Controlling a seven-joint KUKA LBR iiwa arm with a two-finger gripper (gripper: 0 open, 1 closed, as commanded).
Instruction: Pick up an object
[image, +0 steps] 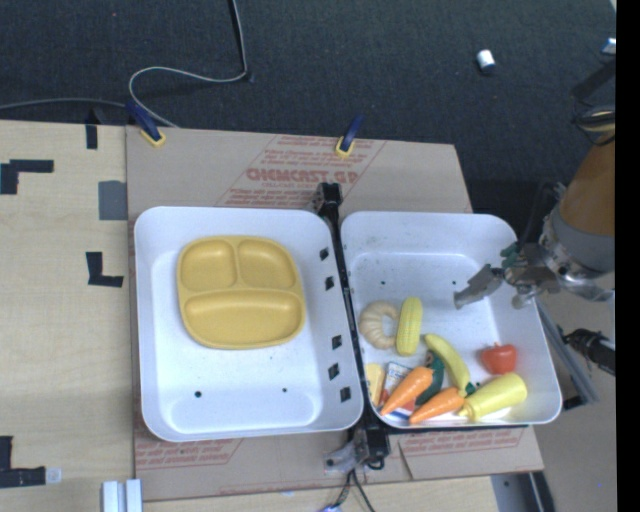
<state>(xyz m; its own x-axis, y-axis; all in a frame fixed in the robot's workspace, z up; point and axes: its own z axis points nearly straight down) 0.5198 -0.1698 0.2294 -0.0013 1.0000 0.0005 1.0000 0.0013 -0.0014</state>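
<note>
The right bin (430, 232) holds several toy foods bunched at its near side. Among them are a beige ring-shaped pastry (380, 324), a yellow corn cob (408, 326), a banana (447, 358), a red tomato (498, 357), two orange carrots (412, 390) and a yellow piece (493, 395). My gripper (496, 296) hangs over the bin's right side, above and to the right of the corn and just above the tomato. It is open, with nothing between its fingers.
The left bin (160, 330) carries a yellow divided plate (241, 291). A black clip strip (336, 300) joins the two bins. Both rest on a cardboard sheet (300, 170). A cable (180, 75) loops over the dark floor behind.
</note>
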